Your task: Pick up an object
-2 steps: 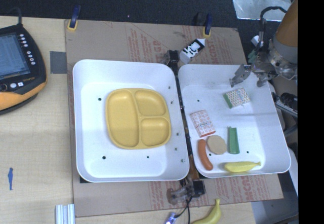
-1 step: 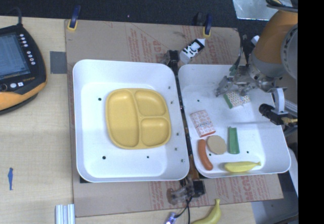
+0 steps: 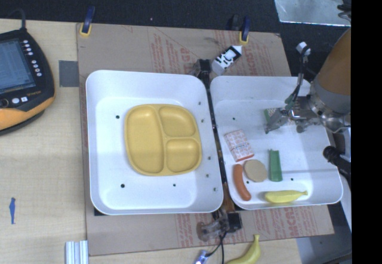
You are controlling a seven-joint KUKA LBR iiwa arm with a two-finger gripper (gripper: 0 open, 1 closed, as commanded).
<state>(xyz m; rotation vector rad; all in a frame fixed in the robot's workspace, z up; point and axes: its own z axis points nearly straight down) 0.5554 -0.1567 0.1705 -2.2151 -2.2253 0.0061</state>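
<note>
The right bin [image 3: 310, 92] holds a red-and-white packet [image 3: 239, 144], an orange sausage [image 3: 240, 182], a tan round disc [image 3: 255, 171], a green stick [image 3: 274, 165] and a yellow banana [image 3: 285, 196]. My gripper [image 3: 287, 120] hangs over the bin's upper middle, up and to the right of the packet. Its fingers [image 3: 272, 119] are spread open with nothing between them. In the left bin [image 3: 104, 155] lies a yellow divided plate [image 3: 162, 138].
A teach pendant [image 3: 21, 77] rests on the bench at far left. A black-and-white object [image 3: 227, 58] lies behind the bins. A second banana [image 3: 250, 252] lies outside at the front, near cables. Clamps hold the cardboard sheet at the back.
</note>
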